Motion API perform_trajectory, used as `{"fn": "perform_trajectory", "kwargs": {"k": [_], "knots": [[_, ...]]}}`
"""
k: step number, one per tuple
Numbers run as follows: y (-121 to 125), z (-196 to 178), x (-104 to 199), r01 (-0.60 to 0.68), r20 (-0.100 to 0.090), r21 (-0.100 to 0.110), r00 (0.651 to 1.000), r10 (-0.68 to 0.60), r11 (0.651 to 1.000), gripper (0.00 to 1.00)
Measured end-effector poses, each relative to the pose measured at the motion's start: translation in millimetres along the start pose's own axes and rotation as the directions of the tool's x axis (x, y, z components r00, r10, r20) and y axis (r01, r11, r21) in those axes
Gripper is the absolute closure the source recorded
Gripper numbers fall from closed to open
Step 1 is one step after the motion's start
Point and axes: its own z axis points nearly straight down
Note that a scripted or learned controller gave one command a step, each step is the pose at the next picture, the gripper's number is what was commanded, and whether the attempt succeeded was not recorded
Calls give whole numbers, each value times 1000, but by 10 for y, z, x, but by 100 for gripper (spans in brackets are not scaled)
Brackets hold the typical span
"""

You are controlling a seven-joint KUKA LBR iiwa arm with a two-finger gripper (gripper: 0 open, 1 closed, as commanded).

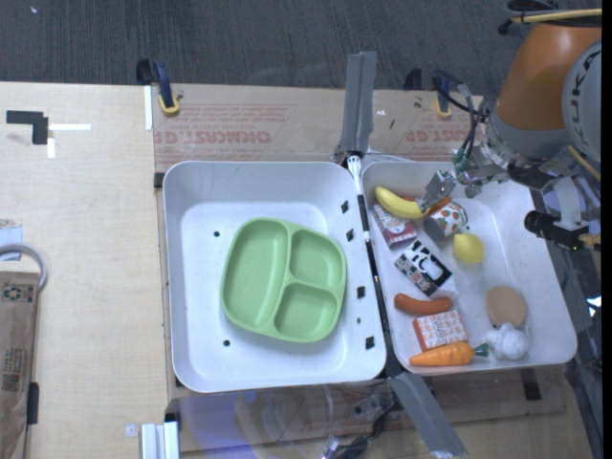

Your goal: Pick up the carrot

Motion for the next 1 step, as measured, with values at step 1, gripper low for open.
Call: {"fn": "perform_trajectory", "kwargs": {"k": [1], "knots": [[-455,-28,228,100,0,-1,995,-100,995,0]]}}
